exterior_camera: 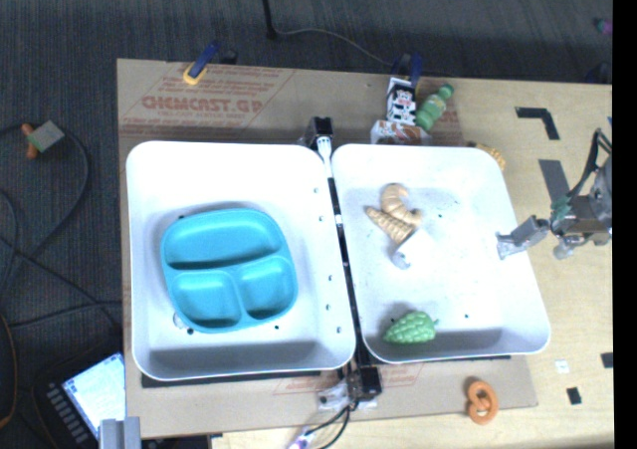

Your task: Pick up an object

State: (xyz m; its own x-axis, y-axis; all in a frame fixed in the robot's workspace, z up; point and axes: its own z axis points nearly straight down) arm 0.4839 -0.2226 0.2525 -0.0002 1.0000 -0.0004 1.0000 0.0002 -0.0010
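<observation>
Two white bins sit side by side on the bench (pixel 557 138): the left bin (pixel 149 238) carries a blue divided tray (pixel 229 268), and the right bin (pixel 498 288) carries the loose candidates for picking. Of those, the tan ice-cream cone toy (pixel 396 216) lies near the bin's middle, and the smaller green bumpy toy (pixel 410 328) rests near the front wall, well apart from the cone. The gripper (pixel 567 228) hovers at the right bin's right rim, with nothing visible between its fingers; whether they are spread or closed I cannot tell at this size. By my judgement the approach step is in hand, and the next move calls for travelling leftward over one toy, then descending squarely.
</observation>
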